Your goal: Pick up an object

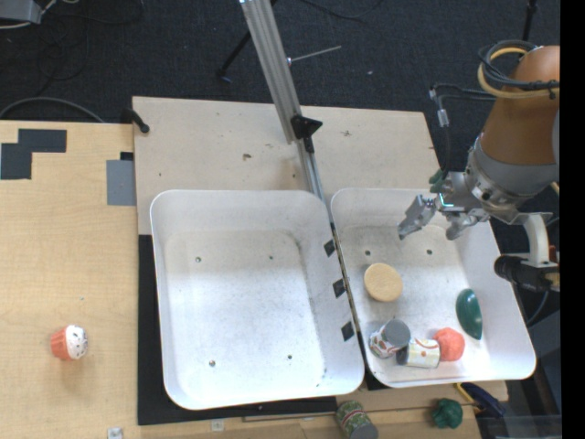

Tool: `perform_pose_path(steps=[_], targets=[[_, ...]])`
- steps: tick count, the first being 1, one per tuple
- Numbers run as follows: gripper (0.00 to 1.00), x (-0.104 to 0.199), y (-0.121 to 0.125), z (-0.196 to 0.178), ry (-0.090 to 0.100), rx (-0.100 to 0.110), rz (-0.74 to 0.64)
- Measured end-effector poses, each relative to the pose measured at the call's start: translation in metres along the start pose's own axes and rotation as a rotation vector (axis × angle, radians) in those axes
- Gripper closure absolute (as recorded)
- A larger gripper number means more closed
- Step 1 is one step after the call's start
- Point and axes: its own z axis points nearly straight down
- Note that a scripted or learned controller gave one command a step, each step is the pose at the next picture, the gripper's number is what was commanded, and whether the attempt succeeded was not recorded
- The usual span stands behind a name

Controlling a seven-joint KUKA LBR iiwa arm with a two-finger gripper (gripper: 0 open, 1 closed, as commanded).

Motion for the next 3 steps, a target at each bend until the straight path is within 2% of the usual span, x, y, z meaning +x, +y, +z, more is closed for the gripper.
perform_pose_path(steps=[1, 3], targets=[[0.0, -0.001, 0.001, -0.003, -0.001, -0.005, 0.002], [0.0, -0.006, -0.001, 0.124, 0.0, 0.002, 0.001]])
